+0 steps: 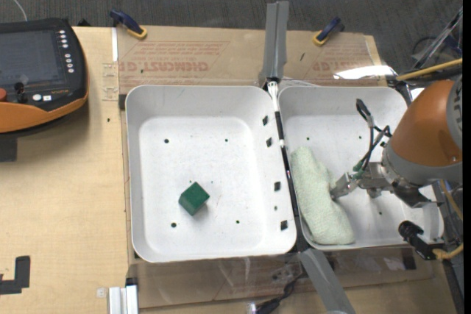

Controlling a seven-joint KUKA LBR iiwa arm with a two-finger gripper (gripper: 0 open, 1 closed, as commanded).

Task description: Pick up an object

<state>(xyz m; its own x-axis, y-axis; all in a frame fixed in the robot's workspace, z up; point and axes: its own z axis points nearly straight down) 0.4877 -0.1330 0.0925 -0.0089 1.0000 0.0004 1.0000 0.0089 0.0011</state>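
A small green cube (194, 198) lies in the left bin (147, 158), toward its lower middle. In the right bin (331, 114) a pale, rolled white cloth (320, 196) lies along the left wall, running down to the front corner. My gripper (343, 187) is low inside the right bin, right beside the cloth's right edge and pointing at it. Nothing is visibly held in it. The arm, with its orange band (434, 132), covers the right part of that bin.
A teach pendant (37, 73) rests on the bench at far left. A grey bar (276, 40) rises between the bins at the back. Two clamps (129, 23) (327, 30) hold the cardboard sheet behind the bins. Cables hang by the arm at right.
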